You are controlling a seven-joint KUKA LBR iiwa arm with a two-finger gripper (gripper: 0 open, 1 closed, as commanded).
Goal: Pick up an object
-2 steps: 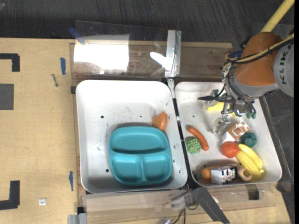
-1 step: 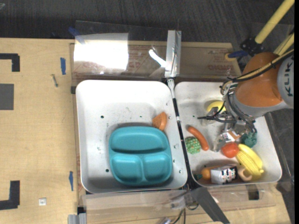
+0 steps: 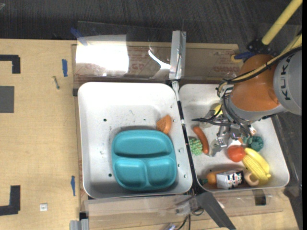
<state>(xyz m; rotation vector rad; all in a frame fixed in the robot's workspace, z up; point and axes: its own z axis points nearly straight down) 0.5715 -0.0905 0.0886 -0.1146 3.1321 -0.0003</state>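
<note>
Objects are clustered in the right bin [image 3: 278,143]: sausage [image 3: 201,139], tomato [image 3: 236,153], corn [image 3: 256,163]. The arm [image 3: 256,87] is reached in from three o'clock, wrist down over them. The state of the jaws cannot be told.

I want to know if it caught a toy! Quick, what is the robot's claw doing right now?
Gripper: down in the right bin among the toys; whether it is open, shut or holding anything cannot be told.
</note>
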